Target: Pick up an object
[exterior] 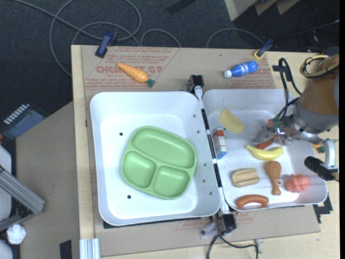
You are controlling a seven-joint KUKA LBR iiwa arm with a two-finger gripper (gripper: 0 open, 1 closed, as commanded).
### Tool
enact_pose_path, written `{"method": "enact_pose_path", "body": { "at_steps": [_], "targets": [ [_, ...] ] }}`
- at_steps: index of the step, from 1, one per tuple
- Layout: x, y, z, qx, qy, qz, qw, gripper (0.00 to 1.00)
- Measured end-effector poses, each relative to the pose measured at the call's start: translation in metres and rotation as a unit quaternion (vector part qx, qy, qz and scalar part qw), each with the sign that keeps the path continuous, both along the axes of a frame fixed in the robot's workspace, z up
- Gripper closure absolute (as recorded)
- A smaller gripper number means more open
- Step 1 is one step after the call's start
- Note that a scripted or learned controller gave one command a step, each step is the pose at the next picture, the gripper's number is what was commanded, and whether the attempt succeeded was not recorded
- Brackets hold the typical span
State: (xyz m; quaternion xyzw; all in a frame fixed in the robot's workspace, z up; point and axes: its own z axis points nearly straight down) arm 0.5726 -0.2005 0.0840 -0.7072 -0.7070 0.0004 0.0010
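Banana [265, 152] lies in the right bin [318, 194], just below the gripper [272, 134], with the drumstick [274, 175] and bread roll [245, 177] nearby. Cannot tell how the gripper is set. Nothing looks lifted; the pick seems not yet made.

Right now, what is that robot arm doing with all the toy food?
The robot arm reaches in from the right over the right bin, and its gripper is low beside the toy banana. I can't tell if it has grabbed anything. Around it lie a chicken drumstick, a hot dog bun, a sausage and a pink lump. The left bin holds a green divided plate. A toy carrot and a blue bottle lie outside the bins.
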Motion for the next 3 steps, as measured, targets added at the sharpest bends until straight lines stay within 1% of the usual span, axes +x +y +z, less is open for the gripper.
{"method": "enact_pose_path", "body": {
  "at_steps": [1,2,3],
  "targets": [
    [-0.070,0.013,0.000,-0.0004,-0.001,0.000,1.0000,0.00],
    [-0.070,0.013,0.010,-0.0008,-0.002,-0.001,1.0000,1.00],
    [0.046,0.089,0.001,0.0006,-0.002,0.002,1.0000,1.00]
  ]
}}
